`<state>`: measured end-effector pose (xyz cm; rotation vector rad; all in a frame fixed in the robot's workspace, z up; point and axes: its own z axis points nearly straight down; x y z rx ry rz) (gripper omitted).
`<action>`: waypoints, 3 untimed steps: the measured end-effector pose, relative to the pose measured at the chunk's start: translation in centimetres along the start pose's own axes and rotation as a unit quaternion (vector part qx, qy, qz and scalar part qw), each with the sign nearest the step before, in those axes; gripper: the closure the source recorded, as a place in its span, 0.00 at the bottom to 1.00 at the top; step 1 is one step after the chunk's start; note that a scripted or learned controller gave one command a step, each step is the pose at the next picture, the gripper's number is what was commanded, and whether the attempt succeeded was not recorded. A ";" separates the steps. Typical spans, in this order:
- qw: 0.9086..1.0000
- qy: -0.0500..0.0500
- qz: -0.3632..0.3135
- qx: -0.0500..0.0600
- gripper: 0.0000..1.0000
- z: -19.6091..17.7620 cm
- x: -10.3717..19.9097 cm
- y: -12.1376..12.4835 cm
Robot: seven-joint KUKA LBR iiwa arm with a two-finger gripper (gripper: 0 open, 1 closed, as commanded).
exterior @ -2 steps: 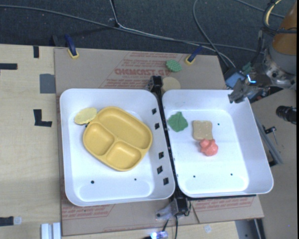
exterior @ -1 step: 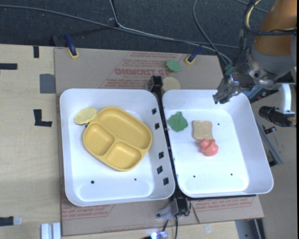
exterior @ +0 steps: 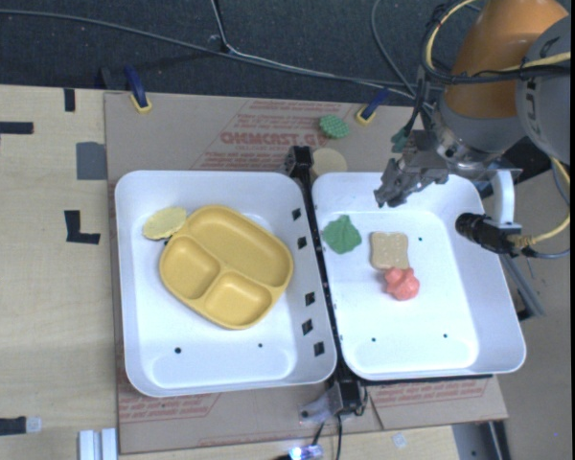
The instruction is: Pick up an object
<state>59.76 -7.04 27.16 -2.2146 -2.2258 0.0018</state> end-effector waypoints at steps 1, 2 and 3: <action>1.000 0.000 -0.001 0.000 1.00 0.1 6.0 -0.8; 1.000 0.000 0.000 0.001 1.00 2.2 10.9 -1.6; 1.000 0.000 -0.001 0.000 1.00 2.1 15.7 -2.2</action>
